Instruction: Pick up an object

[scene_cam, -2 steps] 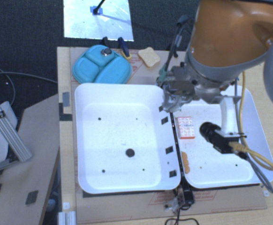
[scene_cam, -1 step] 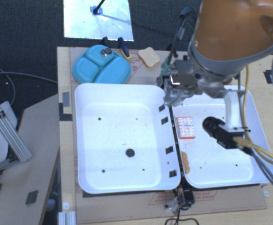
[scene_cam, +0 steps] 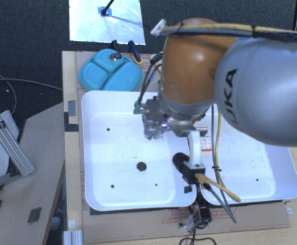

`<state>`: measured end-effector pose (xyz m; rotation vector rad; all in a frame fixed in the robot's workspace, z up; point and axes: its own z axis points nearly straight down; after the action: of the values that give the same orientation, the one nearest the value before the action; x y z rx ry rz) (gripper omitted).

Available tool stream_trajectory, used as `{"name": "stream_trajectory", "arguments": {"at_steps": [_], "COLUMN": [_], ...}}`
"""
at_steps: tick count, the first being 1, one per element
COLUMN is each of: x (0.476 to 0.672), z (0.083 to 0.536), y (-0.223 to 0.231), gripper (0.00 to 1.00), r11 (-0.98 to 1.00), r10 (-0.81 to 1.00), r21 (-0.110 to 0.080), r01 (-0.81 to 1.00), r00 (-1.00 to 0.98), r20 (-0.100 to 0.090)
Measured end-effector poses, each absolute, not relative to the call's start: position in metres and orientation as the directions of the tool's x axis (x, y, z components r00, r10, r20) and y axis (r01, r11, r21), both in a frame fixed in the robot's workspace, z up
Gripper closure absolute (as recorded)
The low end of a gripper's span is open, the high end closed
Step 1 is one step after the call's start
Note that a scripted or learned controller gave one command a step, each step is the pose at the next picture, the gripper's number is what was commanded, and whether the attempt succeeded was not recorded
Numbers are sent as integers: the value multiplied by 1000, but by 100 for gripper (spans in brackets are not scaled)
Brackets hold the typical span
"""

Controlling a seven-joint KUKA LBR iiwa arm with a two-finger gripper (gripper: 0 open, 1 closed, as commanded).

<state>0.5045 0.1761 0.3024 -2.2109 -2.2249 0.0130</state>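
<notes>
Disc (scene_cam: 141,166), small, dark and flat, lies on the floor of the left bin (scene_cam: 95,137), near the front and out in the open, so it looks easy to reach from above. My gripper (scene_cam: 153,126) hangs over the same bin, further back than the disc and apart from it. I cannot tell if it is wide or shut, because my big arm (scene_cam: 250,80) hides much of it. I think I must come forward and go down before I can grab
</notes>
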Motion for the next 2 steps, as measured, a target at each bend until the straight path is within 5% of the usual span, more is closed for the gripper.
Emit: {"name": "stream_trajectory", "arguments": {"at_steps": [1, 2], "x": [486, 487], "z": [410, 411], "y": [199, 150], "gripper": [100, 100], "r11": [7, -3], "r10": [1000, 1000], "r21": [12, 4], "r01": [1000, 1000], "r00": [-8, 3], "r20": [6, 1]}}
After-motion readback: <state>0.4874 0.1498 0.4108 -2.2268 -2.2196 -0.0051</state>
